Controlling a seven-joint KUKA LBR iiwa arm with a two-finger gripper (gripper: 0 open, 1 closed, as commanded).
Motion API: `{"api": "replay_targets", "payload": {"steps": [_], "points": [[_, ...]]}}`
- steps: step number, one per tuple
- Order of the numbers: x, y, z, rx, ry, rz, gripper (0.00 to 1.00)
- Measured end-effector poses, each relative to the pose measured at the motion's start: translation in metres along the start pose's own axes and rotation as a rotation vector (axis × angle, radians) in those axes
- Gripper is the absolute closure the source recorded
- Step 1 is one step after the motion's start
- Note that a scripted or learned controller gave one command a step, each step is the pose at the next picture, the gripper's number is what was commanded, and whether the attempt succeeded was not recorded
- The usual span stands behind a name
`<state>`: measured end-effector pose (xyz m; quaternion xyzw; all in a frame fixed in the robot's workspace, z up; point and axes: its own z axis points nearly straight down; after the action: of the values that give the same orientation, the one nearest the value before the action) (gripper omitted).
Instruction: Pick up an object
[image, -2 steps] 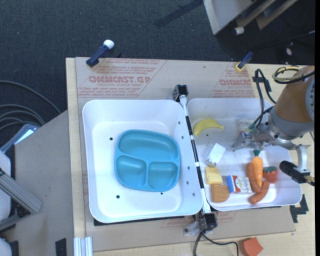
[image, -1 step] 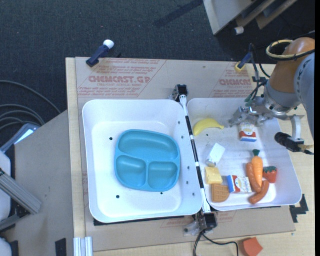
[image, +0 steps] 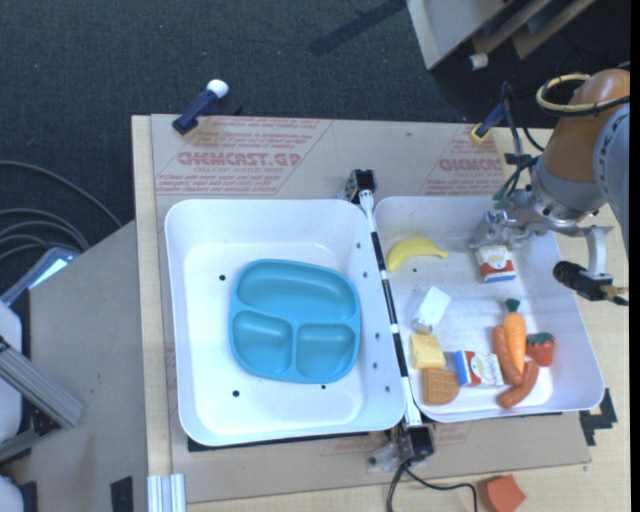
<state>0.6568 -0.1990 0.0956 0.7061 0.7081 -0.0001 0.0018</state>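
Observation:
My gripper (image: 497, 233) hangs over the back of the right bin (image: 585, 385), reaching in from the right. Just below it in the view lies a small red and white carton (image: 495, 265); I cannot tell whether they touch. A yellow banana (image: 415, 252) lies to the left, near the bin's divider. Nearer the front are a white packet (image: 432, 305), a yellow cheese block (image: 427, 350), a round cracker (image: 438, 386), a small red, white and blue box (image: 476, 368), an orange carrot (image: 511, 343), a sausage (image: 518, 387) and a red strawberry (image: 541, 347).
The left bin (image: 195, 250) holds a blue divided plate (image: 295, 320). A blue and white marker (image: 200, 105) lies on the board behind the left bin. Black cables (image: 585, 280) trail from the arm over the right bin's far edge.

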Motion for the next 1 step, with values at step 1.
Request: {"api": "replay_targets", "payload": {"steps": [1], "points": [[0.0431,-0.0199,-0.1222,0.000,0.002,0.001,1.00]]}}
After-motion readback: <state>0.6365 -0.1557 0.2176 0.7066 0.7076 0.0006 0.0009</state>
